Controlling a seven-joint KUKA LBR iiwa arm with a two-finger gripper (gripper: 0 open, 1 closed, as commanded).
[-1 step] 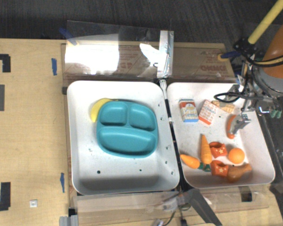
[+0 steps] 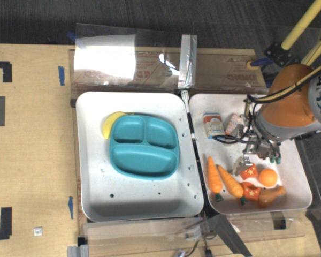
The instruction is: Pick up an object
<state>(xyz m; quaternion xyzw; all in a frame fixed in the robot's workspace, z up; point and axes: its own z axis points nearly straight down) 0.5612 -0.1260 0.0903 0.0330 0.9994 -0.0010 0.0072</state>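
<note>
Over the right bin I hang my gripper, jaws unclear. That orange ball looks light, slippery; I'd pinch its middle.

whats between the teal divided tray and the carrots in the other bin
In the camera view, only bin structure: bare white floor of the left bin, then the two bins' adjoining rims, lie between the teal tray and the carrots. No loose object sits in that stretch.
</note>
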